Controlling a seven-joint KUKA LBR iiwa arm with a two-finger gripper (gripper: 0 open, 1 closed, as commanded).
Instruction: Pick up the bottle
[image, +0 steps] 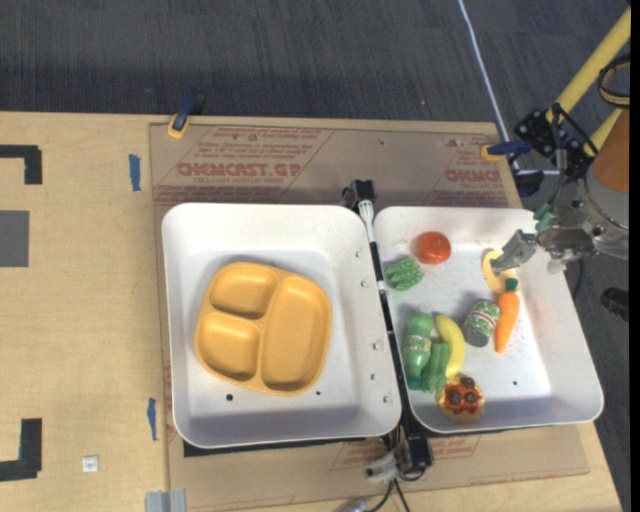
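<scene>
Gripper (512, 252): right bin's (560, 395) right edge, finger state indiscernible.
Bottle (418, 350): one, green, long axis toward near edge.
Carrot (507, 315): one.

Arm reaches in from right edge, wrist angled left; gripper (513, 250) low over the bin's upper-right part.

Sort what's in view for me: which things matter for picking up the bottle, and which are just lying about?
For the job:
- green bottle, lying in the right bin, beside the banana

Just lying about:
- tomato
- carrot
- small green toy
- round green-grey toy
- red-orange toy
- yellow divided plate in the left bin
</scene>
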